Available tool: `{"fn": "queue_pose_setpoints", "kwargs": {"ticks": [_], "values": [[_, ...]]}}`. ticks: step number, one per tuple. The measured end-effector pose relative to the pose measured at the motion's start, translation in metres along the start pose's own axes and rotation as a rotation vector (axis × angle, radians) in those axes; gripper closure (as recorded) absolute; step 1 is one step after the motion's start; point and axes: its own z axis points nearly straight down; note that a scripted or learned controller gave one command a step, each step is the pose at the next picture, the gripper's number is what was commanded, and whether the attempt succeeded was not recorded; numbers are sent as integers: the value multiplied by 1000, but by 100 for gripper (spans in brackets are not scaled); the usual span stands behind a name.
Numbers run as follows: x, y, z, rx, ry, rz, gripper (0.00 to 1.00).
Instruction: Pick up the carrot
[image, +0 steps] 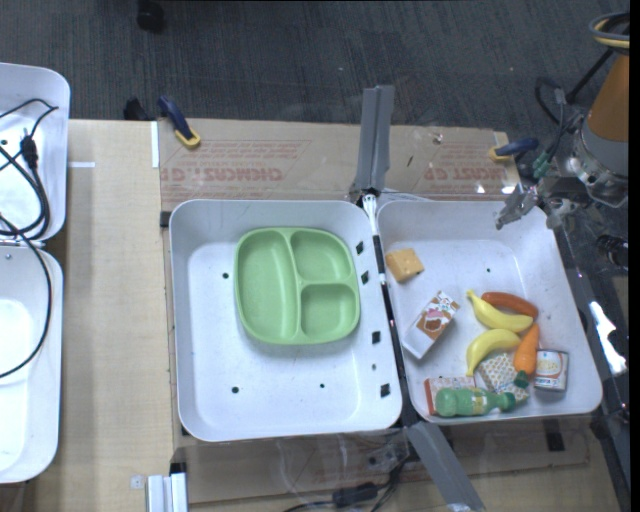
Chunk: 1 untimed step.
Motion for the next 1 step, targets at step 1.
{"fn": "queue_pose_setpoints", "kwargs": {"ticks": [1], "values": [[-23,-85,51,2,0,85,0]]}}
